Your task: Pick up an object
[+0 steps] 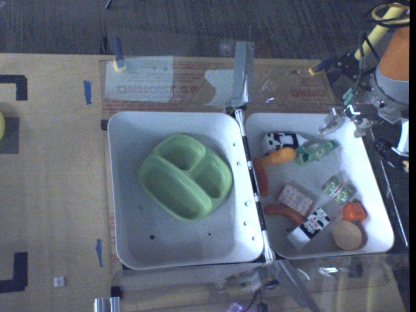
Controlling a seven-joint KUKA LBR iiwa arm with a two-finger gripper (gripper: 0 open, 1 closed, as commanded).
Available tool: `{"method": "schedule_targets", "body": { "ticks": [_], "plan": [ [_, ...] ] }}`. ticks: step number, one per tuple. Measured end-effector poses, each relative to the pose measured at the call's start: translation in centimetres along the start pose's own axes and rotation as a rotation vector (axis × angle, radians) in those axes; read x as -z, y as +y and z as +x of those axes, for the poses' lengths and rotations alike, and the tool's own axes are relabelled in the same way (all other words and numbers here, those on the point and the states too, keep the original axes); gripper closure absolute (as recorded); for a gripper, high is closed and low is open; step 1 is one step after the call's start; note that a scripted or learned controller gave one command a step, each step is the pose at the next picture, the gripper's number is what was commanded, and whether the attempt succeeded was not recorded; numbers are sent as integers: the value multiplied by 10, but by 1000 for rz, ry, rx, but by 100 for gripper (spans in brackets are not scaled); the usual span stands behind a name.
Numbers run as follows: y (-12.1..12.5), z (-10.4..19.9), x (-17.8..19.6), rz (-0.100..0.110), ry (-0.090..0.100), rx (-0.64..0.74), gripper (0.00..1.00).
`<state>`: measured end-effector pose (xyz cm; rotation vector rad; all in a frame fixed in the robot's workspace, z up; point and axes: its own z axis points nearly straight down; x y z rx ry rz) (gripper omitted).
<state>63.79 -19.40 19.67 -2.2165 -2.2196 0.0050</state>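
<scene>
The pincer point(343, 117), spread wide above the right bin's point(380, 194) far edge, should descend squarely over the green bottle point(316, 151).

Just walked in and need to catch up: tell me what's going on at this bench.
A grey robot arm reaches in from the right, its tool hovering over the upper right corner of the right bin. Nothing shows between its fingers. That bin holds small toy foods, among them a green bottle lying just below the tool. The left bin holds a green divided plate.
</scene>
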Motion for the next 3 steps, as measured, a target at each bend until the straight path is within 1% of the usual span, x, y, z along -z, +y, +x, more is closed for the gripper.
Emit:
{"method": "schedule_targets", "body": {
  "ticks": [1, 2, 3],
  "plan": [
    [-16, 13, -101, -9, -3, 24, 0],
    [-15, 13, -90, -12, -4, 25, 100],
    [-38, 74, 51, -8, -1, -84, 100]
  ]
}}
